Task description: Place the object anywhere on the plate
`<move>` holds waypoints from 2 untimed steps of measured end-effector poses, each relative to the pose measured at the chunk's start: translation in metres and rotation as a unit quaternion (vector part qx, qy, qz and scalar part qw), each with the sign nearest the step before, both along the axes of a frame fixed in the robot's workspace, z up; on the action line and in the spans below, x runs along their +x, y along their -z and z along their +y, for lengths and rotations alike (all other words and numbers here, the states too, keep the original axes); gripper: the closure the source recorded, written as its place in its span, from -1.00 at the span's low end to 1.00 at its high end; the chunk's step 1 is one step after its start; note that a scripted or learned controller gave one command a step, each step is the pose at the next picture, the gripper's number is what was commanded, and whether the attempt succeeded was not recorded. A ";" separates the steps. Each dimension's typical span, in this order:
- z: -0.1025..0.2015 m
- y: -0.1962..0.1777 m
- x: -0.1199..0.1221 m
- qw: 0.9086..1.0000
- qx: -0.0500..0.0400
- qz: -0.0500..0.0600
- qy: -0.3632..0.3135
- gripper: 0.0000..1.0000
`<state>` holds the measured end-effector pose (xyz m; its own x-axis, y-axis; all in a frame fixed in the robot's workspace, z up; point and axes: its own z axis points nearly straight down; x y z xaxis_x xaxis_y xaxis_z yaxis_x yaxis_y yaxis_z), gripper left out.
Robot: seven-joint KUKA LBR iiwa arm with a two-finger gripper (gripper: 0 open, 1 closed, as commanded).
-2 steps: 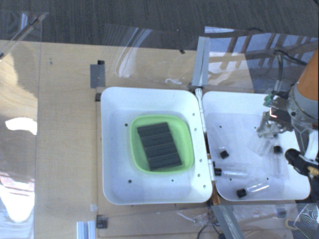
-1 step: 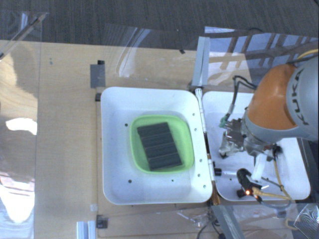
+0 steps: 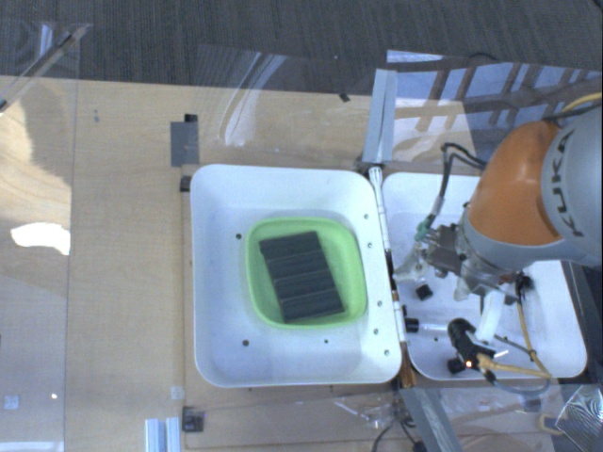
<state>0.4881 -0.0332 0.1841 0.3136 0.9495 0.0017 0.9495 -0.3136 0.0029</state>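
Already resting on the green plate (image 3: 350,281) in the left bin (image 3: 212,281), the dark ridged block (image 3: 301,277) lies well left of the pincer (image 3: 459,269), its long axis running far-left to near-right, while the pincer's state cannot be told.

Single fixed camera above bench (image 3: 104,252), looking down at slant on both bins (image 3: 217,252).

bench (image 3: 113,252): light wood | on it: two white bins (image 3: 217,252), side by side
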 end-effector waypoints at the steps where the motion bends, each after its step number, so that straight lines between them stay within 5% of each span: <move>1: -0.079 -0.021 0.081 0.999 -0.001 -0.002 -0.033 -1.00; 2: -0.127 -0.159 0.054 0.999 -0.002 -0.004 0.040 -1.00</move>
<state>0.5424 -0.1601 0.3428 0.3889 0.9213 0.0008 0.9212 -0.3889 0.0108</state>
